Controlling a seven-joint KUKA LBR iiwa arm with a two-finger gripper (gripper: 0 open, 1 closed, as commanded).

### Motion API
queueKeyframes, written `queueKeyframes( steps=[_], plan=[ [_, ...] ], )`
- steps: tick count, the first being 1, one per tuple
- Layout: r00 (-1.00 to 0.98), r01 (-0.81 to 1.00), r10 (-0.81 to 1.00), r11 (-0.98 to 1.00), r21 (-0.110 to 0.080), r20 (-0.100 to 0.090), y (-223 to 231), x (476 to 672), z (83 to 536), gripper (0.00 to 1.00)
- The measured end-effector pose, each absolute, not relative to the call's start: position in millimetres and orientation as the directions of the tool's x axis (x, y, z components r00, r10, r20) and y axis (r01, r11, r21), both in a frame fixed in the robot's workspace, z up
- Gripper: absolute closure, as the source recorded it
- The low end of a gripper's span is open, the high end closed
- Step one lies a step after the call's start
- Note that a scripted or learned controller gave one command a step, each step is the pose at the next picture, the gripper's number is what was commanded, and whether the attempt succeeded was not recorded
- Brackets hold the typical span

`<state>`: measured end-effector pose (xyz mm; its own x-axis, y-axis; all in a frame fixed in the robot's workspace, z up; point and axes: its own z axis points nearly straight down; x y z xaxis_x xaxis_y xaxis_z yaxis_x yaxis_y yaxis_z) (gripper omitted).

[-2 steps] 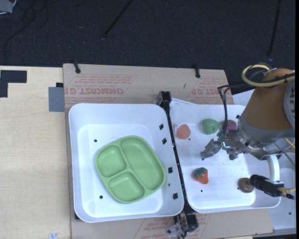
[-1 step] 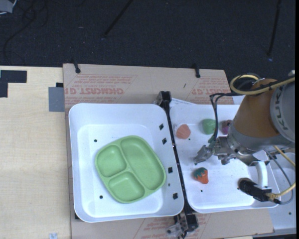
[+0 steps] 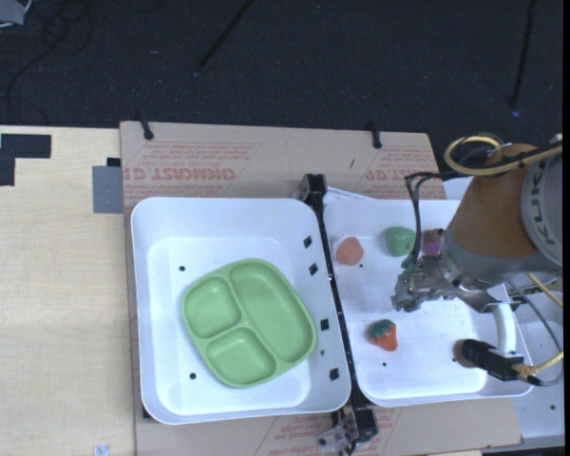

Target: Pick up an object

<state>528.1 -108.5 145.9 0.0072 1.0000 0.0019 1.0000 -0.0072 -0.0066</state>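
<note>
- Gripper [image 3: 410, 293] sits low in the right bin [image 3: 427, 388]; can't tell its state from here.
- Orange-red toy [image 3: 385, 334] at its 7 o'clock, apart.
- Green lump [image 3: 398, 240] at 12, pink piece [image 3: 350, 251] at 10.
- Green divided plate [image 3: 249, 322] lies in the left bin [image 3: 161, 226].

You have two shallow white bins side by side. The left bin [image 3: 161, 245] holds a light green three-compartment plastic plate [image 3: 248, 322]. In the right bin [image 3: 427, 388] lie a small pinkish round object [image 3: 350, 250], a green rounded lump [image 3: 399, 240] and a small orange-red piece with a green top [image 3: 384, 333]. Your grey arm's two-finger gripper [image 3: 408, 293] sits low over the right bin, between the green lump and the orange-red piece.
</note>
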Motion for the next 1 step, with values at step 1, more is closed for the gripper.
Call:
queueKeyframes(
  steps=[1],
  plan=[
    [0.001,1.000,1.000,-0.001,0.003,-0.001,-116.5,536.6,200.0,1.00]
  ],
)
